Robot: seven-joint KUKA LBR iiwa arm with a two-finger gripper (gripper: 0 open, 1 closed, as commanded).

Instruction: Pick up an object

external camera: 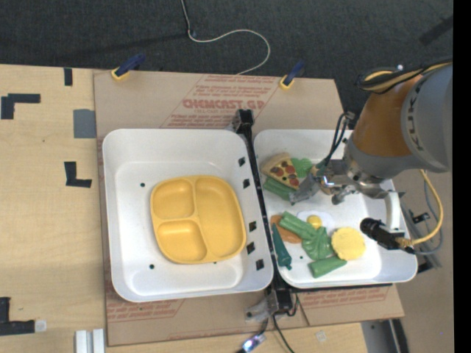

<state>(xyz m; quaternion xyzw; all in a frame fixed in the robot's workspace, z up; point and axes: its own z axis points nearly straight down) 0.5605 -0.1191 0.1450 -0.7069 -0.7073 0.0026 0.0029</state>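
Everything here is placed from the black divider [254, 197], the clamp strip running between the two shallow white bins.

Far left of it lies a pale wooden benchtop [44, 197] with black tape marks [73, 173] and a grey patch. Nearer, a sheet of brown printed cardboard [213, 101] sits under both bins, pinned at its far edge by two blue-and-yellow clamps [128, 66]. Beyond the cardboard is dark carpet [110, 13], crossed by a thin white cable [228, 39].

Just left of the divider, the left white bin [125, 160] holds a yellow plastic tray with three compartments [197, 219], lying flat near its middle.

Just right of the divider, the right white bin [383, 271] holds a cluster of toys: a pizza-slice toy [282, 169] touching a green leafy piece [300, 169], and nearer the camera a dark teal stick [282, 250] along the divider, an orange piece [288, 234], green plastic vegetable shapes [313, 243], a small yellow ball [314, 221] and a yellow round ridged toy [349, 244].

Furthest right, the grey arm with its orange band [386, 123] reaches over this bin. Its gripper [313, 186] hangs low just beside the pizza slice and green piece; whether the fingers are apart or closed cannot be told, and nothing is visibly held.
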